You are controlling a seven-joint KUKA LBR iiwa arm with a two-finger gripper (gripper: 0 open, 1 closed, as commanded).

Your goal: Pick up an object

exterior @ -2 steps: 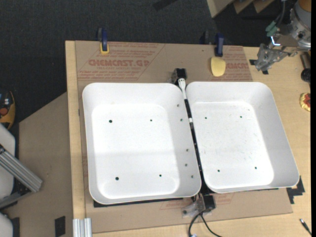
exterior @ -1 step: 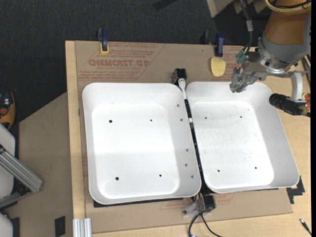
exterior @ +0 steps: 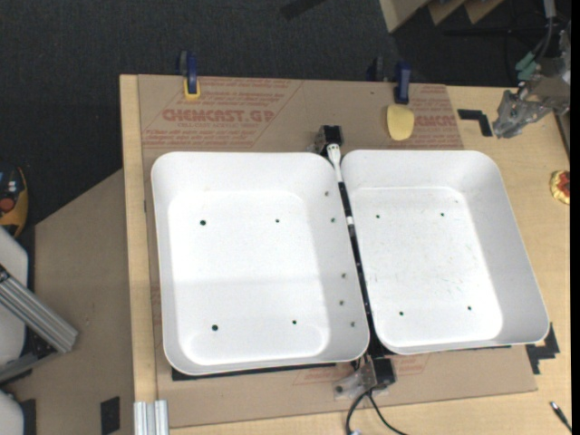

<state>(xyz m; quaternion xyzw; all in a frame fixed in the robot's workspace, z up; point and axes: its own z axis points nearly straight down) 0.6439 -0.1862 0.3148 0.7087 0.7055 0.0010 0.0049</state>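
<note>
Pale yellow lump (exterior: pixel 400 121) on the brown board (exterior: pixel 227 116), well apart from the gripper (exterior: pixel 515 116), off toward the view's left of it and level with it. Just below a blue clamp (exterior: pixel 401 83), just beyond the far rim of the right bin (exterior: pixel 507 207). Gripper beyond that bin's far right corner, over the bench; open or closed not readable, too blurred. Left bin (exterior: pixel 172 243) farther left again, side by side with the right one. Small orange-yellow thing (exterior: pixel 562 186) at the frame edge, nearer the camera than the gripper.
</note>
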